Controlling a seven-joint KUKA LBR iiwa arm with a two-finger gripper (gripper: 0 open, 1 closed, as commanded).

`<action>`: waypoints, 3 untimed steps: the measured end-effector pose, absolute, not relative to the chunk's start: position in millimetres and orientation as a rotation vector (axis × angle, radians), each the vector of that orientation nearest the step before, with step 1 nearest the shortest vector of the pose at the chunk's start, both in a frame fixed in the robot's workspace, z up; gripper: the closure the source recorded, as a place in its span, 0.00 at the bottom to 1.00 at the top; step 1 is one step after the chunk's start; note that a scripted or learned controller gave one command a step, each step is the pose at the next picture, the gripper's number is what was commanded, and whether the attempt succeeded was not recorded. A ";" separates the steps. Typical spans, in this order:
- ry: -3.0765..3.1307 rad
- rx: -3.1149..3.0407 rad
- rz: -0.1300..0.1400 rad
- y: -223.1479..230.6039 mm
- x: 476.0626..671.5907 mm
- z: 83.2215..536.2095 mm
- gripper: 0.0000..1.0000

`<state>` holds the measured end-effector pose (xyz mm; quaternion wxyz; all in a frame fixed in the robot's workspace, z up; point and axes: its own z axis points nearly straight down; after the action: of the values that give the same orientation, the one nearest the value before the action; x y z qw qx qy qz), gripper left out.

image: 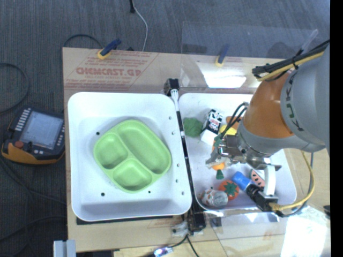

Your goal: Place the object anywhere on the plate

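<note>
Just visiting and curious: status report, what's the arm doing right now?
Gripper down in right bin among small toys. Green divided plate waits in left bin. Nothing on it yet.

A tan tabletop [107,71] carries two shallow white bins side by side, left bin [80,143] and right bin [286,183].

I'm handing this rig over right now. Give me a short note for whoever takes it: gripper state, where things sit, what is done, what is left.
Gripper: low in the right bin, over the toy pile; whether it is open or shut cannot be told, and no grasp is visible.
Green divided plate: in the left bin, nothing on it.
Toys in the right bin: green leaf piece, black-and-white toy, small orange piece, red tomato-like toy, blue piece.
Done: nothing placed yet.
Left: grasp one object, carry it to the plate, release.
</note>
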<state>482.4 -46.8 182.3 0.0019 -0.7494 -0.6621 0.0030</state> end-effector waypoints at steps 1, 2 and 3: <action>-2.390 -2.036 0.007 28.5 499.4 182.3 1.00; -2.390 -2.036 0.007 28.2 499.4 182.4 0.00; -2.390 -2.035 0.012 28.0 498.8 190.5 1.00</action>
<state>498.8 28.0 190.5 0.0015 -0.6484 -0.7613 0.0040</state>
